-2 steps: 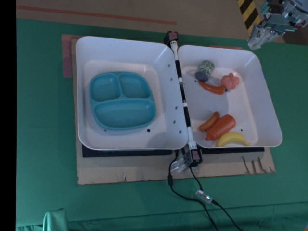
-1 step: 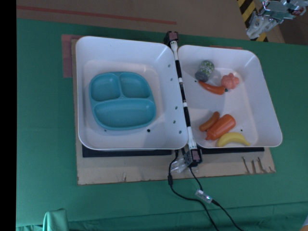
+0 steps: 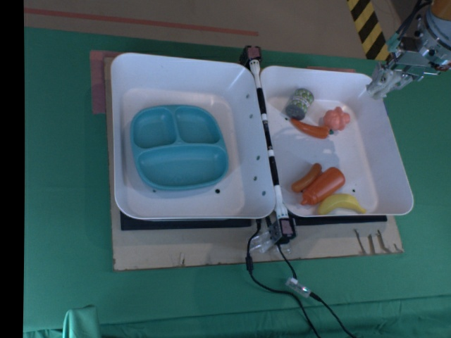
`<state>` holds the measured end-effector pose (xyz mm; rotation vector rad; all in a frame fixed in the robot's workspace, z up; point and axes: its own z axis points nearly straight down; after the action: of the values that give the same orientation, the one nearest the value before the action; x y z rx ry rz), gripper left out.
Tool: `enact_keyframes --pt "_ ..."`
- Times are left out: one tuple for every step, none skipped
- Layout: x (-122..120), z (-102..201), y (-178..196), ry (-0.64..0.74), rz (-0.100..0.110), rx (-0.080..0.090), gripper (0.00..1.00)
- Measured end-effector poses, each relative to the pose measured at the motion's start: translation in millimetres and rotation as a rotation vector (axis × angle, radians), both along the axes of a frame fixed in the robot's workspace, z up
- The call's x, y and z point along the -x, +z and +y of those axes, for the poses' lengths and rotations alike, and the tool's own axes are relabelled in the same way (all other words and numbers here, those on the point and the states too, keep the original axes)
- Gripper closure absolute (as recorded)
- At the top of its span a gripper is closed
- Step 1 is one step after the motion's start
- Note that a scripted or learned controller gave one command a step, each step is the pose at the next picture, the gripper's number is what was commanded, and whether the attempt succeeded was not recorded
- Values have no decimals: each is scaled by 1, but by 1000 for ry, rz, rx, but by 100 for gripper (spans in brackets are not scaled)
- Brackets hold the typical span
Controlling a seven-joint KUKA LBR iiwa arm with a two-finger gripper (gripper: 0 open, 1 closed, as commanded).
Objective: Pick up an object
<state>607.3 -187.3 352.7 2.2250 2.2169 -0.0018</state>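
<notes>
My gripper hangs over the far right corner of the right bin, open, with nothing between its fingers. Inside that bin lie a small green can, a carrot and a pink-orange toy towards the back. Nearer the front are a brown sausage, an orange-red bottle and a yellow banana. All of them sit left of and below the gripper, apart from it.
The left bin holds a teal divided plate. A striped bar runs between the bins. Cables trail from the front onto the green cloth. Yellow-black hazard tape marks the floor behind the gripper.
</notes>
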Motion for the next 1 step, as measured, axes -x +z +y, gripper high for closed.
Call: enact_keyframes --pt "-43 0 19 2 -2 1 100"
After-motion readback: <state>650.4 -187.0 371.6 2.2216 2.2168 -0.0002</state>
